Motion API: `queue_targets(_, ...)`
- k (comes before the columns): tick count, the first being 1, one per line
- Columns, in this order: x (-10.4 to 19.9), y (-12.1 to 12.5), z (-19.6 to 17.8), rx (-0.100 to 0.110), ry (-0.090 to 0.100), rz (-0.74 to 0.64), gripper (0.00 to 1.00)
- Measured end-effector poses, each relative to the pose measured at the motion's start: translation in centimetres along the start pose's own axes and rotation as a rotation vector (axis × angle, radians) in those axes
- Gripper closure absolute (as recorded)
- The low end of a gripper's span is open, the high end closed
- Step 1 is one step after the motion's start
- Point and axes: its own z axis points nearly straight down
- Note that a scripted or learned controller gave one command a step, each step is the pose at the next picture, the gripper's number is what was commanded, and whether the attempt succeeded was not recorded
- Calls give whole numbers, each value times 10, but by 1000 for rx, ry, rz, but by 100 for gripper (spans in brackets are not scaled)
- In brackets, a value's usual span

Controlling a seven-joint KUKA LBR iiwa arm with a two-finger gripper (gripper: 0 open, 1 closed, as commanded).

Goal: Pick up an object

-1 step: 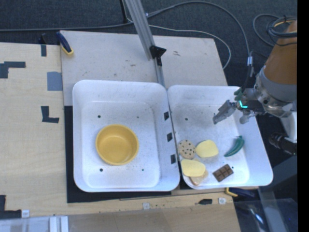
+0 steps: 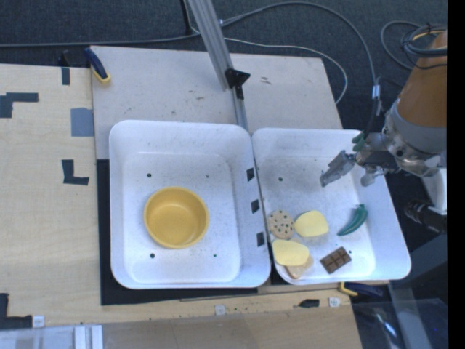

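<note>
Toys lie gathered in the front part of the right bin (image 2: pixel 378 267), and any one would serve: a green pepper (image 2: pixel 353 219) toward that bin's right wall, a yellow chip-like piece (image 2: pixel 312 224) left of it, a speckled cookie (image 2: pixel 280 225) further left, a second yellow piece (image 2: pixel 290 252) in front of the cookie, and a brown chocolate square (image 2: pixel 336 259) near the front wall. All look like small, light, stiff play food, probably smooth and apt to slide; the pepper, lying apart from the others, seems best taken across its narrow middle. The tool (image 2: pixel 349 169) hangs over the right bin's rear half, well behind the toys, its fingers spread and nothing between them. The bin floor is white, flat and lightly speckled. Left of the right bin sits the left bin (image 2: pixel 131 144), with a yellow bowl (image 2: pixel 176 217) in it, both on the bench (image 2: pixel 160 78).
</note>
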Motion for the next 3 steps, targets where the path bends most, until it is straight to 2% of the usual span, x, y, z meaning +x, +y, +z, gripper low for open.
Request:
queue_targets(1, -5, 6, 57, 5, 0, 1, 0)
queue_targets(3, -8, 9, 143, 4, 0, 0, 0)
